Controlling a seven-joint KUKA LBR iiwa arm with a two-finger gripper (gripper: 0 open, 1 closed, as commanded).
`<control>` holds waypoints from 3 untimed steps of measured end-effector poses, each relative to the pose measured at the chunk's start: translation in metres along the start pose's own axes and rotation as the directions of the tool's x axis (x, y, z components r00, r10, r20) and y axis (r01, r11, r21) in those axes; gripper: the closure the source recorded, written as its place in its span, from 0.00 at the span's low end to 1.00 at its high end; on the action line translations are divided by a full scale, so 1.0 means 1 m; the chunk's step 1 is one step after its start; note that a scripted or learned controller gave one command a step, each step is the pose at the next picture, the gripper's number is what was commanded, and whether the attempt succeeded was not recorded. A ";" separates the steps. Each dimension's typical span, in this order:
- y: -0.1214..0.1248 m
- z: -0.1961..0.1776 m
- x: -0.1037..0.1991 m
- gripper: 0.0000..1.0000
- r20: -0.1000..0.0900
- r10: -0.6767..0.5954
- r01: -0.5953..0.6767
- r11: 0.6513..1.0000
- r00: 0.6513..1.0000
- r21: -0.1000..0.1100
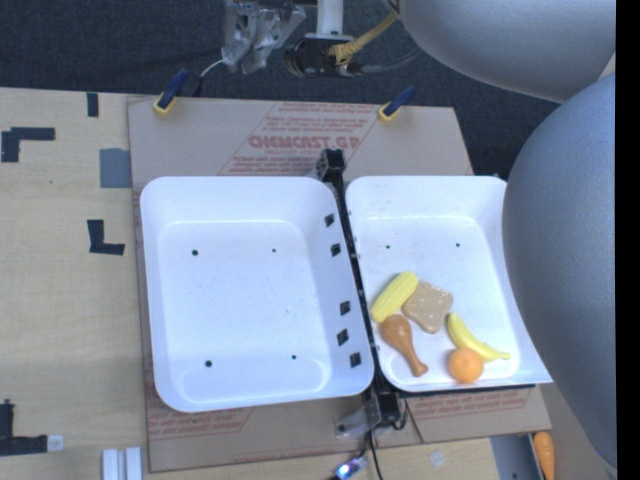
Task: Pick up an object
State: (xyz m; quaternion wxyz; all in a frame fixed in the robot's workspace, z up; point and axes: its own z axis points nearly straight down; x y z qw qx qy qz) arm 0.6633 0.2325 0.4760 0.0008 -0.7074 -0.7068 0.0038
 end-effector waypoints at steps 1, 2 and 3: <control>0.006 0.010 0.000 1.00 0.000 0.000 0.000 1.000 1.000 -0.001; 0.006 -0.060 0.001 1.00 -0.005 -0.003 0.003 1.000 1.000 -0.009; -0.025 -0.016 0.000 1.00 -0.001 -0.001 0.001 1.000 1.000 0.003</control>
